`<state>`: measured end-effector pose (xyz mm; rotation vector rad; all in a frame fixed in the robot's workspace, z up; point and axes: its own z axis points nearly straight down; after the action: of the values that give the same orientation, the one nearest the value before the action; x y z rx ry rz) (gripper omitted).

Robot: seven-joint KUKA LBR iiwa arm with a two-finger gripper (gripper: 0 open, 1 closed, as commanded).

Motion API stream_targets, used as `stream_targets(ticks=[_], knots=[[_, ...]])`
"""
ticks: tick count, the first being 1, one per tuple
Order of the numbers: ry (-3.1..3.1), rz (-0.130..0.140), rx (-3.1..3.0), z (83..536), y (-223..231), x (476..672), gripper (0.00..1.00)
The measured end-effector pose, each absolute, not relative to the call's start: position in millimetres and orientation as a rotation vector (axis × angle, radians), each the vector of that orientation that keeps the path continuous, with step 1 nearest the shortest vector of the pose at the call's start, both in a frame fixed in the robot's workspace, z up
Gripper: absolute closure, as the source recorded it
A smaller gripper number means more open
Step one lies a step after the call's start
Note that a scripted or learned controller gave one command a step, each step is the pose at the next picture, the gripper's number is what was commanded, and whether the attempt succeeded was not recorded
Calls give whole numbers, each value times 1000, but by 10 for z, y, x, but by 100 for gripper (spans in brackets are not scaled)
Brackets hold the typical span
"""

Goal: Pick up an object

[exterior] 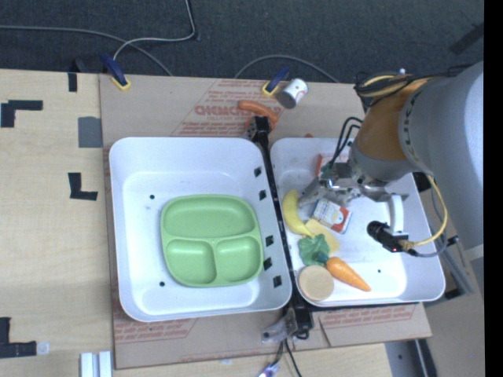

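The right bin [420, 289] holds several small things. A yellow banana [294, 214] lies along its left wall. Below it sit a green leafy toy [314, 249], an orange carrot [346, 272] and a round tan disc [316, 283]. A white and red packet [331, 214] lies near the bin's middle. My gripper [333, 192] reaches down from the right, directly over the packet's upper edge and just right of the banana's top. Whether it touches the packet is hidden by the wrist.
The left bin [130, 167] holds a green divided plate [211, 238]. The ridge between the bins [272, 210] runs just left of the banana. An orange item [259, 108] and a small white cylinder [292, 93] lie on the cardboard behind the bins.
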<state>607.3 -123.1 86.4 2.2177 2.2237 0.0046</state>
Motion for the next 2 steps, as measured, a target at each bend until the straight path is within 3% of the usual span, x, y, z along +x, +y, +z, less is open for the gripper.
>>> stream_targets(ticks=[1, 2], knots=[[2222, 1, 2217, 859, -1322, 6690, 0], [2222, 0, 2221, 861, -965, 5665, 0]])
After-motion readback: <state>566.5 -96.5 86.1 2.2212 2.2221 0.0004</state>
